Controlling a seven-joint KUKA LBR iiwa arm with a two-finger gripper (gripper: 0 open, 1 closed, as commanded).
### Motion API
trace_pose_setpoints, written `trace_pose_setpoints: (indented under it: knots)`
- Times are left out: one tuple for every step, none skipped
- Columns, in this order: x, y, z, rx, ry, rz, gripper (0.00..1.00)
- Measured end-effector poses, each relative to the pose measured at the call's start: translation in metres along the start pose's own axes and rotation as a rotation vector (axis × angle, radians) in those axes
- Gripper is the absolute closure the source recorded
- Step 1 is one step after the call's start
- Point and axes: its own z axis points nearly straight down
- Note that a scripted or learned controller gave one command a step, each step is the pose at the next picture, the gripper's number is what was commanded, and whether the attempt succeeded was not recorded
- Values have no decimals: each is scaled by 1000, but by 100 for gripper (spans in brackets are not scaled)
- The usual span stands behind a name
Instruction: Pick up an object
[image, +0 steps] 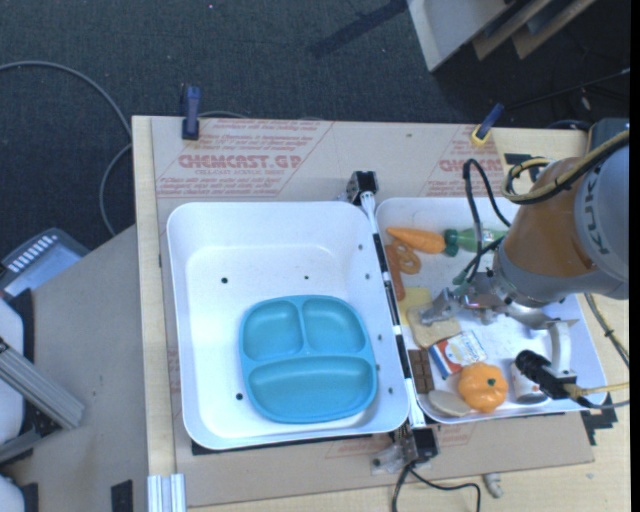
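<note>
The right bin (430, 208) holds several small items. An orange carrot (415, 239) lies at its far left, with a green-capped piece (463, 240) beside it. A small orange fruit (482, 387) sits near the front edge, and a white and red packet (462, 350) lies just behind it. My gripper (441, 310) reaches in from the right and hangs low over the bin's left half, above a beige slice (436, 333) and close to a pale yellow block (415, 299). I see nothing held in it.
The left bin (200, 240) carries a blue divided plate (307, 357) in its front half. A brown bar (422, 371) lies along the right bin's left wall, and a curled orange piece (406, 262) lies below the carrot. The arm (560, 240) covers the right bin's right side.
</note>
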Motion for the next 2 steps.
trace_pose_setpoints:
  knots:
    - [11,52,-1,-6,-1,-1,0]
    - [13,-8,0,-2,1,0,0]
